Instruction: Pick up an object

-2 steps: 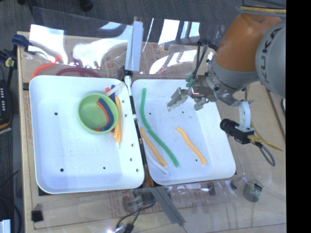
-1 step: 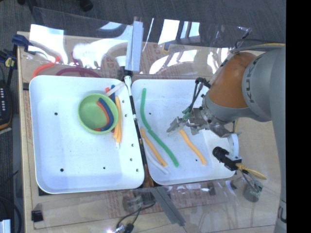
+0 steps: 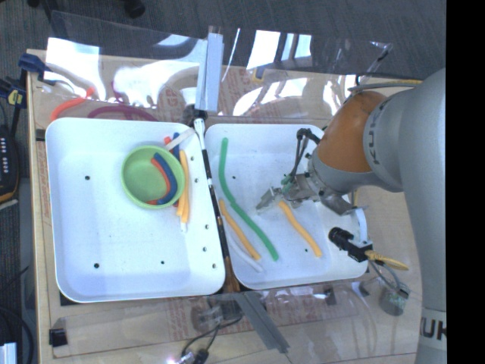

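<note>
Over on the left bin [image 3: 91, 226] sits a green bowl [image 3: 148, 177] w/ strips, then in the right bin [image 3: 250, 275] a green tube [image 3: 242, 211] & orange strip [image 3: 301, 230] lie just beside the low end effector [image 3: 271, 198], fingers' state can't be told, so approach looks in hand, next calls for closing on one.
</note>
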Available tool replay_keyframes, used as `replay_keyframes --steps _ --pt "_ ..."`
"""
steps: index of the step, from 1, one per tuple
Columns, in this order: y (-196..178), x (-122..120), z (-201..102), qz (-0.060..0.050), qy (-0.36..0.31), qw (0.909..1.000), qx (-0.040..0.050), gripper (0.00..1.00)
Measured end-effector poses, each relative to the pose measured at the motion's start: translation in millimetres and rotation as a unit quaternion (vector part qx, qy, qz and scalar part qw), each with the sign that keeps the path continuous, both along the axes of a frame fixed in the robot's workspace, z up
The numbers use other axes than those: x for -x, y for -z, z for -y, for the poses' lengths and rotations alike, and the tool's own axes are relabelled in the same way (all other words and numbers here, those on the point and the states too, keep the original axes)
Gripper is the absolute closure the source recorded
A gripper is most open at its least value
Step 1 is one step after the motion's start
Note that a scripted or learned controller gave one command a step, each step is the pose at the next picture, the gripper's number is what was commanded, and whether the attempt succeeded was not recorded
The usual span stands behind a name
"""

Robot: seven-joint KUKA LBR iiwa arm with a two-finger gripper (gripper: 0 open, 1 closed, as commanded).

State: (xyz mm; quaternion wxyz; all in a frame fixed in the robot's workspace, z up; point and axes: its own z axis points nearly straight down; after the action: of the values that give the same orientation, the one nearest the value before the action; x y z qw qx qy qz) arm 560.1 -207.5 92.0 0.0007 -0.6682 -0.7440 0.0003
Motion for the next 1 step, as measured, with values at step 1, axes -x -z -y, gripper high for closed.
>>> replay_keyframes --steps 1 --pt "-10.9 -0.3 0.9 -0.001 -0.003 1.0000 0.0010 1.00"
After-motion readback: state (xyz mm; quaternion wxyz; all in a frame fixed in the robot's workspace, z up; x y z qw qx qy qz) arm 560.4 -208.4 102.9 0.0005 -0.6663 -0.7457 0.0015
